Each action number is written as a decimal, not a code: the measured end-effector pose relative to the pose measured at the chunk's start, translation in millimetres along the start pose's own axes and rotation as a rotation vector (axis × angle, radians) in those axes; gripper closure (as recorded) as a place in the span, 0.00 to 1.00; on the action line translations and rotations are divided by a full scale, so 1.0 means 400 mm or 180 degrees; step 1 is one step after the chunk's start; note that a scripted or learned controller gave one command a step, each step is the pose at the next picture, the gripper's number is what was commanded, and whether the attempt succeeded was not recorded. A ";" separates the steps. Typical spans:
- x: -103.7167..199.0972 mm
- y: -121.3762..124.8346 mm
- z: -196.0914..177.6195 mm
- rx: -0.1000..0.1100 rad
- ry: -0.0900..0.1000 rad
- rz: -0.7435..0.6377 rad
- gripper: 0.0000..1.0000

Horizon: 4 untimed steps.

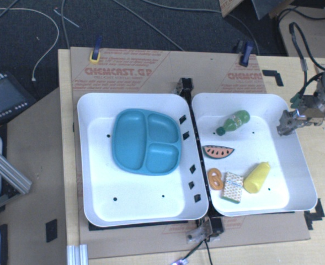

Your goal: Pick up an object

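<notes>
The gripper (pixel 286 123) sits at the right edge of the right bin (pixel 272 106), low over its rim. It is small and partly hidden by the arm, so it is not possible to tell how it is set. Nothing can be seen in its hold.

The job is to pick up one thing, and no thing is picked yet. To do this step well, the arm should choose a thing that lies by itself, with room on both sides. The green bottle (pixel 234 121) looks like a good choice. It lies on its side, a short way to the left of the gripper, with bare white floor all around it. The gripper should come straight down over the middle of the bottle and squeeze across its thin side, not along its length. A round bottle can roll, so a slow close is best.

The other things are farther off, down and to the left of the gripper. The yellow block (pixel 256 177) is the closest of these. The small packet (pixel 233 187) leans against it, and the pretzel (pixel 215 178) touches the packet, so these would be harder to grab cleanly. The watermelon slice (pixel 218 151) lies flat and alone, which is hard to pinch.

Far to the left of the gripper, the left bin (pixel 96 192) holds a blue plate (pixel 147 141) with three parts.
</notes>
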<state>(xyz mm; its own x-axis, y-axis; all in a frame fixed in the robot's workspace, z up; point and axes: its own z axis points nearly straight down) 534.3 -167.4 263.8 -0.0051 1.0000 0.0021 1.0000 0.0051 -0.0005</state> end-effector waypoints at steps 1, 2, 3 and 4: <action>0.135 0.021 -0.014 -0.0005 0.0000 -0.0007 1.00; 0.272 0.022 -0.006 0.0003 0.0003 -0.0003 1.00; 0.412 0.057 0.038 0.0008 0.0001 -0.0003 1.00; 0.548 0.087 0.079 0.0003 -0.0001 -0.0002 1.00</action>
